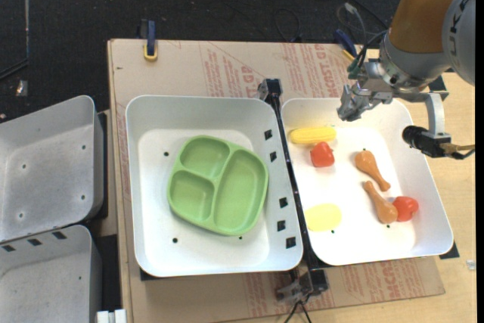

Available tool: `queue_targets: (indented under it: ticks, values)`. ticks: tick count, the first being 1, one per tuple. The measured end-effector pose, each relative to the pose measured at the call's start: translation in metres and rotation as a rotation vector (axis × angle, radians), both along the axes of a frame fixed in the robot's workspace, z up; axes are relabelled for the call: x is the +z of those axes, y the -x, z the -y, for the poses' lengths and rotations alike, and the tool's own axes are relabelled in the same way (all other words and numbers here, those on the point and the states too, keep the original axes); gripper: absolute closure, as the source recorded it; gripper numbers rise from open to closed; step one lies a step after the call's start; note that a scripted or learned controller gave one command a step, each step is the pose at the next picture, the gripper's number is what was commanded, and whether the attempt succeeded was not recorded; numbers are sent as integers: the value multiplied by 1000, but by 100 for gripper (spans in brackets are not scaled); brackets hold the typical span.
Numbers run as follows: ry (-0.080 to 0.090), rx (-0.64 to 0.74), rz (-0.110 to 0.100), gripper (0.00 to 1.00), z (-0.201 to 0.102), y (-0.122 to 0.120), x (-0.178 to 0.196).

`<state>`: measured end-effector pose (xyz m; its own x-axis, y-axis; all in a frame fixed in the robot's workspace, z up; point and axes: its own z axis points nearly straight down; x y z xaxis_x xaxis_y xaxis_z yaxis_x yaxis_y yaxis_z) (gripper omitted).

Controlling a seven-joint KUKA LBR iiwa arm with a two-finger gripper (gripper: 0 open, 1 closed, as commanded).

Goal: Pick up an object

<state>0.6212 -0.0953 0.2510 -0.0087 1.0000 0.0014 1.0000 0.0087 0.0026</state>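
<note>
- Taking the divider between the 2 bins (pixel 281 163) as my landmark, I start left of it: the left bin (pixel 144 125) holds 1 green divided plate (pixel 219 185), lying flat, well clear of the divider.
- Just right of the divider, in the right bin (pixel 431 231), I see a yellow corn-like piece (pixel 312 135) near the far end, with its long axis running across the bin, away from the divider.
- A red pepper-like piece (pixel 322 155) sits just on the near side of the corn, almost touching it.
- A flat yellow disc (pixel 323 216) lies beside the divider, toward the near end.
- Further right of the divider are 2 orange drumstick shapes (pixel 372 169), both angled, and a small red tomato-like piece (pixel 406 207) touching the nearer drumstick.
- The pincer (pixel 349 111) hangs over the far edge of the right bin, further from the divider than the corn; I see nothing between its tips, and I cannot tell from here how wide it stands.
- My read: the corn is the closest candidate, lying just toward the divider and nearer me from the pincer. Closing across its short width should suit best, and I would watch the pepper crowding it.
</note>
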Motion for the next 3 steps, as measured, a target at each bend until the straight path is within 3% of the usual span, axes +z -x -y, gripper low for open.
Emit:
queue_targets:
  ticks: [3]
  values:
    - [-1,1,0,100,-178,-24,-15]
